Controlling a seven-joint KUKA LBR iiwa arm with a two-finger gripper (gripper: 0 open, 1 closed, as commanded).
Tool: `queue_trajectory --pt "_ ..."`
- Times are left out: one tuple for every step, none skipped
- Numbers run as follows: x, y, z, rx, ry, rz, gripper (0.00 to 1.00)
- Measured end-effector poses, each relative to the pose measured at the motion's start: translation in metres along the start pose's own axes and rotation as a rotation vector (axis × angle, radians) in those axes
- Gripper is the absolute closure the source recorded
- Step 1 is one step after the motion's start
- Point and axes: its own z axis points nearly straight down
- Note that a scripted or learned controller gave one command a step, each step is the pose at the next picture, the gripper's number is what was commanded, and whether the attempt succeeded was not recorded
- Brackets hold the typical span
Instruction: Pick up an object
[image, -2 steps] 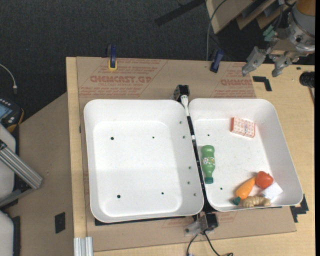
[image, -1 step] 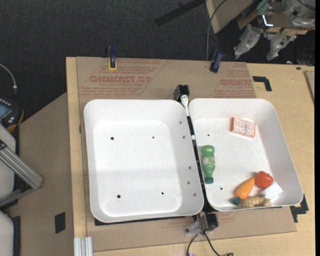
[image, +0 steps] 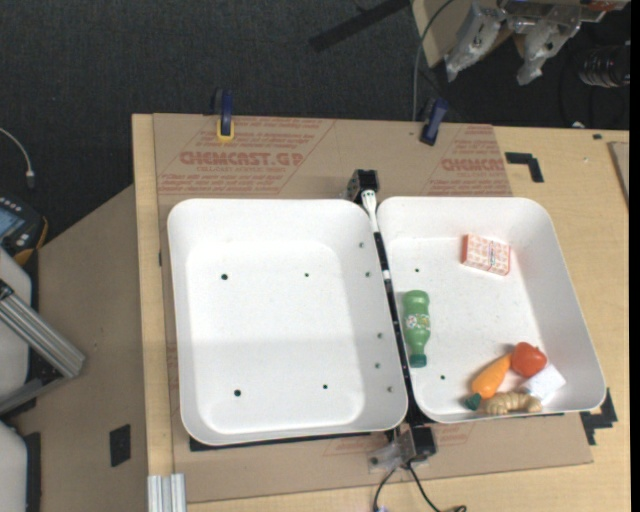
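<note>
The gripper (image: 505, 50) hangs far above the right bin (image: 575, 300), its jaws apart and empty; next it must descend onto the bottle (image: 415, 326).

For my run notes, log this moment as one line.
gripper: raised beyond bins, holding nothing | right bin: green bottle, pink box, carrot, tomato | pick: not begun

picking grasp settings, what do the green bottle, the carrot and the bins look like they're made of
Green bottle: likely smooth plastic, from its even colour and pale printed label. Carrot: probably moulded toy plastic or rubber, uniformly orange with a soft sheen; which one is unclear. Bins, as at the left bin: thin white formed plastic, matte to satin, with rounded corners and a raised rim.
</note>
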Motion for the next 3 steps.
queue_trajectory --pt "0.082 0.006 -0.046 0.001 0.001 -0.001 0.00" --pt "0.101 -0.030 -0.043 0.013 -0.001 0.005 0.00" --pt "0.132 -0.059 -0.043 0.013 -0.001 0.004 0.00"
